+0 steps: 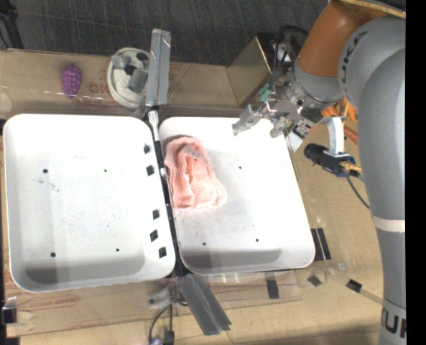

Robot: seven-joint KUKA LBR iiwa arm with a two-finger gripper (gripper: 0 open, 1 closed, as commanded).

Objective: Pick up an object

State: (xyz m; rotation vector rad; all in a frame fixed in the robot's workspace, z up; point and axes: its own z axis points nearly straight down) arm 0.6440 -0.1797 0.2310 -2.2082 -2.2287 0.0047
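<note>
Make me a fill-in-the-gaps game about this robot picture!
1. The pink cloth lies in the ___ bin.
2. The purple thing sits outside the bins, near the top ___ corner of the view.
3. The pincer hangs over the right bin's ___ edge.
4. The arm's band is ___.

Missing words: right; left; top; orange

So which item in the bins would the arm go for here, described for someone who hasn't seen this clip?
Find the right-hand white bin of the two. Against its left wall, beside the divider, lies a crumpled pink cloth. It is soft, folded and salmon-coloured; the small purple object sits outside the bins, on the bench at far left.
</note>
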